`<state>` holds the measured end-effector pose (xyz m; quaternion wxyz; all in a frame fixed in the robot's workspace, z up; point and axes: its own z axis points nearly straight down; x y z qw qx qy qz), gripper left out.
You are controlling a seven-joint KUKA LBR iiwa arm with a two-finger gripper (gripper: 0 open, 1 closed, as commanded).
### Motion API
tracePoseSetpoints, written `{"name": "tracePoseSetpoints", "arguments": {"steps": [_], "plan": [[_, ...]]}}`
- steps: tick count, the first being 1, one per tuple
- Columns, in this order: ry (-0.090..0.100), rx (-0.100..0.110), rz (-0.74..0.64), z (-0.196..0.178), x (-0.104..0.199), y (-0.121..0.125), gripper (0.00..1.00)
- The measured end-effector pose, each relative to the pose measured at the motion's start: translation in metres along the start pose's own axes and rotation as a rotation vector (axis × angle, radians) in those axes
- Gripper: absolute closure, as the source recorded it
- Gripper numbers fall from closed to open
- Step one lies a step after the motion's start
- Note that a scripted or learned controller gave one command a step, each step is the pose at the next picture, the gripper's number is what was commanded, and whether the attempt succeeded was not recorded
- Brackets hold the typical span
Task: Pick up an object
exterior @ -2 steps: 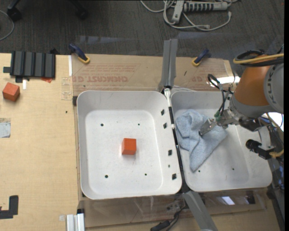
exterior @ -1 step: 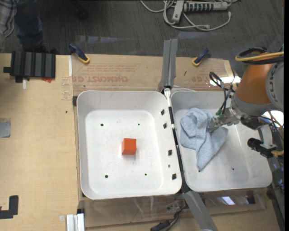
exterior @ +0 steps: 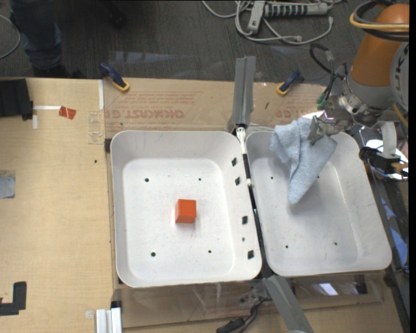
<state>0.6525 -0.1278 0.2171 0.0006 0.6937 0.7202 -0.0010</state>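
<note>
Gripper: fingers pinched on the upper edge of a pale blue cloth, over the right bin's far side. Cloth: hanging, draped down toward the bin floor. Arm: enters from right, wrist angled down-left. Left bin: one orange block.

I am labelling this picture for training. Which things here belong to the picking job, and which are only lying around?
Job things: gripper, light blue cloth hanging from it, orange block, left bin, right bin.

Lying about: clamps, cables, red tag.
</note>
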Motion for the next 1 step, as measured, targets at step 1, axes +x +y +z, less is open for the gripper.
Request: {"name": "tracePoseSetpoints", "arguments": {"steps": [1], "plan": [[0.001, 0.002, -0.091, 0.0139, 0.0121, 0.0064, 1.0]]}}
